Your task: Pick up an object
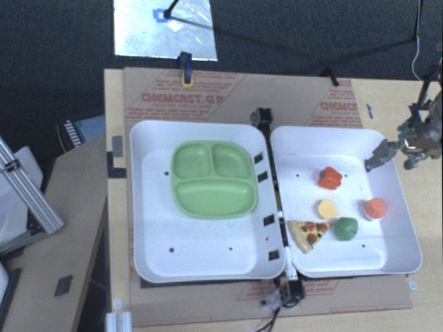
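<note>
While lying in the right bin (394,254), red toy (331,178) sits left of and below the gripper (379,155), well apart. Yellow piece (327,209) lower still. Cannot tell if fingers open; arm cut off.

We read "CHEMCAST GP" in red print on the brown protective sheet (208,88) beneath the bins; the same mark repeats at upper right, partly cut off. Nothing else is legible.

Even, fairly bright overhead light whitens both bins (208,268), shadows are soft, and detail is slightly blurred throughout.
</note>
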